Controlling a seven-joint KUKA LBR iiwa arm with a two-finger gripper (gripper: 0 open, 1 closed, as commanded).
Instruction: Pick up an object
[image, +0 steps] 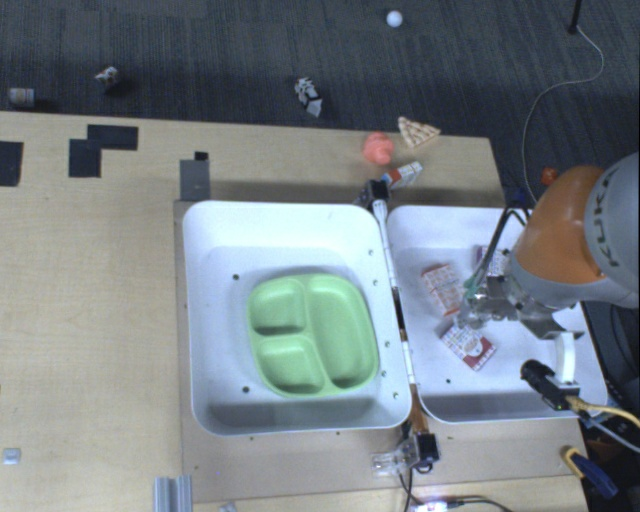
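Claw (468, 318) low over red-white packet (468, 346), grip unclear, second packet (439, 284) beside, green tray (312, 333) left bin (215, 300).

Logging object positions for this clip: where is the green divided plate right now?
The green divided plate lies flat in the middle of the left bin, across the divider from the right bin.

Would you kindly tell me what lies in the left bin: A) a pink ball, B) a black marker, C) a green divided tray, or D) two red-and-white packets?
C: the green divided tray rests in the left bin.
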